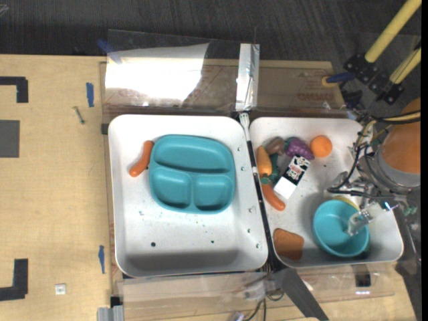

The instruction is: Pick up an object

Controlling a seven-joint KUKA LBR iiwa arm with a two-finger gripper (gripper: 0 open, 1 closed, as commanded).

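Note:
My gripper hangs over the teal bowl in the right bin, near the bowl's right rim. In that bin's left half lie an orange ball, a purple toy, a black-and-white carton, a carrot, an orange sausage and a brown bread-like piece. The left bin holds a teal divided plate and an orange sausage beside its left edge.
The arm's orange band and cables stand over the right bin's right side. A clear plastic wall rises behind the bins. Wooden bench lies to the left. Yellow poles cross the top right.

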